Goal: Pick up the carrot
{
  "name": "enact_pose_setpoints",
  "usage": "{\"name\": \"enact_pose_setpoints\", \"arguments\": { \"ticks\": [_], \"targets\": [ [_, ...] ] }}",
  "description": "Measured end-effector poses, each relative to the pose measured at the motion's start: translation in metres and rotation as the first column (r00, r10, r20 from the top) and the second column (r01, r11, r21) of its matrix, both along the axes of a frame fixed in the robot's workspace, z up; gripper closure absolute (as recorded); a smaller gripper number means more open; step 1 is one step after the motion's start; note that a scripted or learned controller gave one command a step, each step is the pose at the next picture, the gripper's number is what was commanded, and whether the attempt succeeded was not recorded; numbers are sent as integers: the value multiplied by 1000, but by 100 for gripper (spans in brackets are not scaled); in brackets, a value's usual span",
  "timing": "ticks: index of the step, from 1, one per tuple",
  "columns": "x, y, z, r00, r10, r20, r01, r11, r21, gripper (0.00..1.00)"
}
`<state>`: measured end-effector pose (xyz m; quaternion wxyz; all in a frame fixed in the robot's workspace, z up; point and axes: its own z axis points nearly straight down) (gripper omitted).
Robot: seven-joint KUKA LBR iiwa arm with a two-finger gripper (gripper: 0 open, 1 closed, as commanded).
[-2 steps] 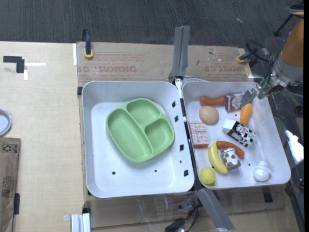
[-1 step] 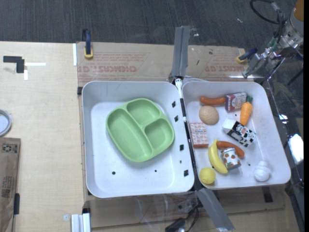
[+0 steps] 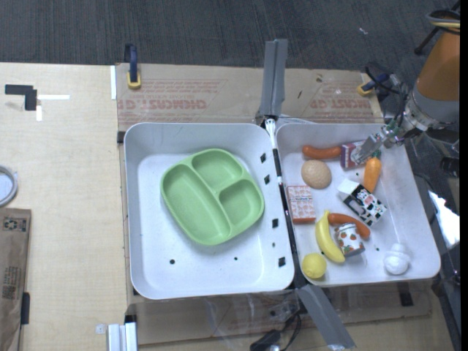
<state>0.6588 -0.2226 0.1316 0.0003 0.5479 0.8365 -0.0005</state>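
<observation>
Orange carrot (image 3: 372, 174) lying in right bin (image 3: 420, 218), top end just under claw (image 3: 385, 139). Claw state unclear, can't tell. Pick apparently not done yet; lift pending.

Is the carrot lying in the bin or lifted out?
Cannot tell. The carrot hangs just below the gripper, inside the right bin.

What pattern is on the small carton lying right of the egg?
The small carton is white with black cow-like patches, seen in the camera view, just below the carrot.

Green plate (image 3: 212, 196), banana (image 3: 328, 238), lemon (image 3: 314, 266)
</observation>
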Motion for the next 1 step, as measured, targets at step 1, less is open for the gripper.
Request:
{"name": "enact_pose_setpoints", "arguments": {
  "ticks": [1],
  "targets": [
    [-45, 16, -39, 997, 80, 2, -80, 997, 1, 0]
  ]
}}
